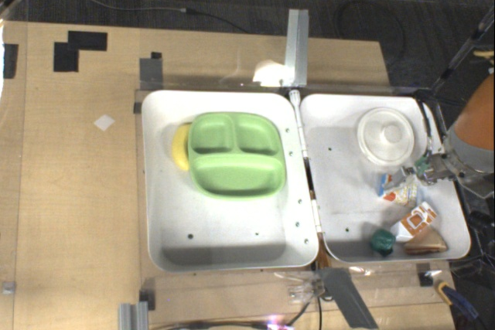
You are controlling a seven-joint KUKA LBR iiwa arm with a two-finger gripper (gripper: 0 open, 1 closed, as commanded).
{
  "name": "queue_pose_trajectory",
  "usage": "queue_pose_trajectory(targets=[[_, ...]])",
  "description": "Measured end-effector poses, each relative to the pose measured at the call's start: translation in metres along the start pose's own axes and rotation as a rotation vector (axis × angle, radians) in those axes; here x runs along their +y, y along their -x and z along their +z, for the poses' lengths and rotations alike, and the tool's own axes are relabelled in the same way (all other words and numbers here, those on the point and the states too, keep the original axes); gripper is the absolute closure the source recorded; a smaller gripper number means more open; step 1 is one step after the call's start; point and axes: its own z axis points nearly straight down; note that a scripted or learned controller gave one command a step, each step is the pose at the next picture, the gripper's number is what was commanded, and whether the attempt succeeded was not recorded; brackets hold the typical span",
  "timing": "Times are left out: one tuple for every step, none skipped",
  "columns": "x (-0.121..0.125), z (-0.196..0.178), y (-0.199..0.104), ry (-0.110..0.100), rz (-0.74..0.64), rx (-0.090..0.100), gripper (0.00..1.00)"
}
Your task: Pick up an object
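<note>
The right bin (340, 189) holds several small items. A clear round lid (385, 134) lies at its back. Below it is a small colourful packet (394, 188). An orange and white packet (418, 220), a brown flat piece (425, 245) and a small dark green object (382, 242) sit near the front right corner. My gripper (424, 167) reaches in from the right, low over the bin's right side, just right of the colourful packet and below the lid. I see nothing lifted by it.
The left bin (216, 232) holds a green divided plate (236, 154) with a yellow object (180, 147) sticking out at its left edge. A metal post (297, 50) stands behind the wall between the bins. The grey and orange arm (476, 120) hangs over the right rim.
</note>
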Motion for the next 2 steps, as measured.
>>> queue_pose_trajectory(targets=[[0.032, 0.030, 0.001, 0.003, -0.300, -0.001, 0.00], [0.001, 0.030, -0.015, 0.004, -0.254, -0.001, 0.00]])
